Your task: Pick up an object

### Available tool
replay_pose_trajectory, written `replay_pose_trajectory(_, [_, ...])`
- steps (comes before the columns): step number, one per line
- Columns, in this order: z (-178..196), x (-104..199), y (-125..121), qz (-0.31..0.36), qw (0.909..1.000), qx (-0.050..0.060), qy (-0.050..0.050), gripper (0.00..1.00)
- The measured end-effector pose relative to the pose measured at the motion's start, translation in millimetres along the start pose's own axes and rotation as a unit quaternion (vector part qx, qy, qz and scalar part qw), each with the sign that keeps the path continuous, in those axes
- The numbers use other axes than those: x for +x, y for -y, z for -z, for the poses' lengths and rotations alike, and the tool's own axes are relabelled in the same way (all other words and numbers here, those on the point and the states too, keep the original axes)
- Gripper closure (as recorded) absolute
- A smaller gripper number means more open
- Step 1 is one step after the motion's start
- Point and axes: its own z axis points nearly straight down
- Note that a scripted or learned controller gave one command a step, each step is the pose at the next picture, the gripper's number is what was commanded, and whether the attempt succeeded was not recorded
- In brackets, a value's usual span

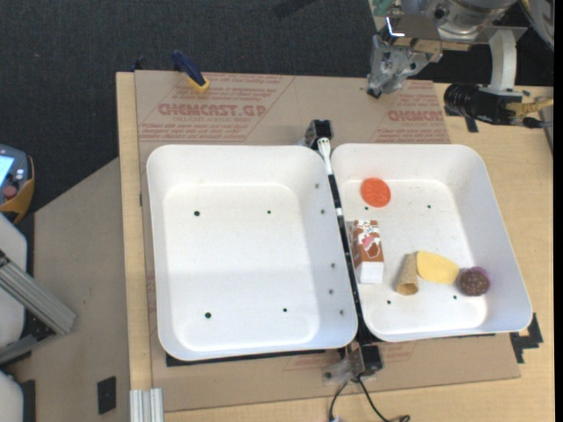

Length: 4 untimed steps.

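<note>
— Over on the right, what sits in that bin [493, 192]?

— Four things. An orange disc [376, 192] lies toward the far side, near the divider between the bins. Nearer to us, right against that divider, lies a small brown-and-white packet [367, 250]. Further right is a yellow piece [436, 267] with a tan cone [407, 274] touching its left end, and just beside its right end sits a dark purple ball [474, 280].

— And the left bin [167, 236]?

— White floor with a few dark dots, nothing else I can make out.

— Where is the gripper [380, 84]?

— Up at the far right, above the cardboard sheet [290, 104], beyond the right bin's far rim. It hangs well apart from all four objects.

— Are the fingers wide or narrow?

— They look close together, pointing down, with nothing between them.

— Anything else on the bench?

— A blue-and-yellow clamp [191, 71] at the far-left corner of the cardboard, and a black clip [318, 134] where the two bins meet at the far side.
</note>
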Motion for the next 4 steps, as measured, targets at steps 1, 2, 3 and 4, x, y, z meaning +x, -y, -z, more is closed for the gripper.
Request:
replay_pose_trajectory(1, [-78.9,63.5,35.7,0.000,0.9999,0.015,0.001,1.00])
replay_pose_trajectory(2, [-25.6,135.2,56.3,0.002,1.0000,0.007,-0.001,1.00])
replay_pose_trajectory(3, [-76.9,191.0,129.2,0.002,0.9999,0.016,0.001,1.00])
replay_pose_trajectory(4, [-60.9,186.9,154.4,-0.002,0.9999,0.012,0.001,1.00])
